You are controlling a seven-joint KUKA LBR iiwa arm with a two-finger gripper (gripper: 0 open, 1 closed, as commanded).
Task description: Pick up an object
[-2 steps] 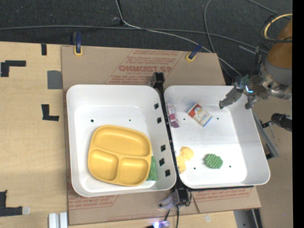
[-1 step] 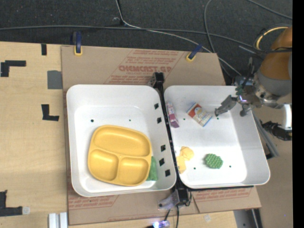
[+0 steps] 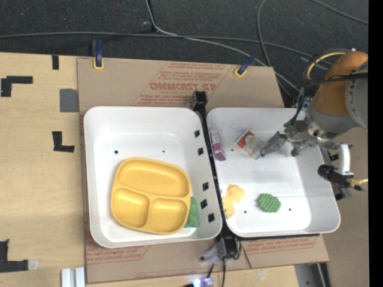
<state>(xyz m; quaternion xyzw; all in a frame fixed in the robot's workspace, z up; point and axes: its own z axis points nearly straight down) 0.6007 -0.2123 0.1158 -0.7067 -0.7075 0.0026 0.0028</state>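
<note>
My gripper (image 3: 282, 147) hangs over the upper part of the right bin (image 3: 317, 220), and it is open with nothing between its fingers. Its left finger (image 3: 271, 144) slants down toward a small red and white packet (image 3: 246, 141) and ends right beside the packet's right edge. A purple tube (image 3: 216, 146) lies against the bin's left wall. Lower down are a pale yellow lump (image 3: 233, 193) and a green bumpy ball (image 3: 269, 203).
The left bin (image 3: 99, 130) holds a yellow divided plate (image 3: 151, 195) with a green item (image 3: 192, 213) wedged at its right edge. A black clip strip (image 3: 206, 178) runs along the wall between the bins. Cables trail behind the bench.
</note>
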